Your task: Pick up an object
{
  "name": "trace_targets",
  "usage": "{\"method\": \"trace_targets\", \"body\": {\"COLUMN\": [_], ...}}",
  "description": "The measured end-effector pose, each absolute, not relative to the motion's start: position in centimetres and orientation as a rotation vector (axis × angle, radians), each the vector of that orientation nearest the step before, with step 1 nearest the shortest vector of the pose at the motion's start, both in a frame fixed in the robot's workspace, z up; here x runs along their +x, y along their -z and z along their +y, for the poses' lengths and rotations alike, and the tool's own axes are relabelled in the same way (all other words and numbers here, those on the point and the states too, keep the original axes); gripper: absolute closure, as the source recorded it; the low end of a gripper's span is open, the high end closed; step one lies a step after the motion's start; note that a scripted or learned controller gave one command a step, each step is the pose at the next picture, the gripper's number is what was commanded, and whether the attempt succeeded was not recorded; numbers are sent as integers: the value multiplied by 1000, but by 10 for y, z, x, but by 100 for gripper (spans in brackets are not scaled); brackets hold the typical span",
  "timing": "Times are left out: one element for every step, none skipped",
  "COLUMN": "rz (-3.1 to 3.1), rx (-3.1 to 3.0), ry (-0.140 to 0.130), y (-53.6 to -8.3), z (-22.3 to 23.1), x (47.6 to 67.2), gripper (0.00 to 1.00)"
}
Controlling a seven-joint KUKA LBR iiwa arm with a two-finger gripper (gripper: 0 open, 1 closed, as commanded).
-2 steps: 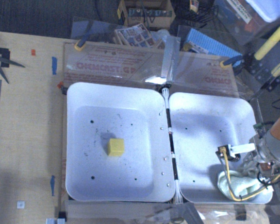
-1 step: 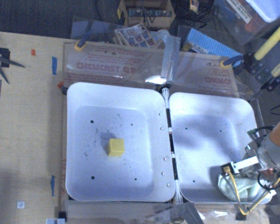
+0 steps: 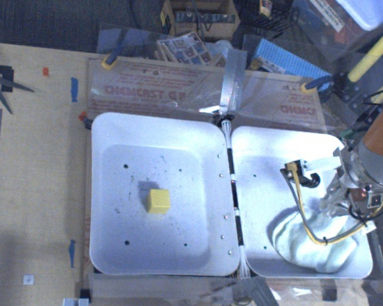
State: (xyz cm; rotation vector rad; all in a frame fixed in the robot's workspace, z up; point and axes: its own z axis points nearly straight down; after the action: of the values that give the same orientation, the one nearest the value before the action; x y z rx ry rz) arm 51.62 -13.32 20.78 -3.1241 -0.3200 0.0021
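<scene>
Pincer [image 3: 328,206] apparently over pale cloth [image 3: 316,246]

A small yellow block [image 3: 159,201] is seen lying flat near the middle of the left bin's [image 3: 112,142] floor, turned slightly askew. A pale, crumpled cloth-like mass [image 3: 316,250], possibly a rag, is found at the right bin's [image 3: 265,149] near corner.

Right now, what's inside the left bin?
One yellow block lies on the floor of the left bin, near its middle, amid dark specks. Nothing covers it. The gripper is over the right bin, above a pale cloth.
</scene>
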Motion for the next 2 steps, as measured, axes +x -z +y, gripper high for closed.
{"method": "trace_targets", "body": {"rz": [-340,-341], "rx": [-3122,-3121], "ry": [-4,-4], "y": [-214,-223], "z": [-126,-126], "x": [511,512], "gripper": [100,100]}}
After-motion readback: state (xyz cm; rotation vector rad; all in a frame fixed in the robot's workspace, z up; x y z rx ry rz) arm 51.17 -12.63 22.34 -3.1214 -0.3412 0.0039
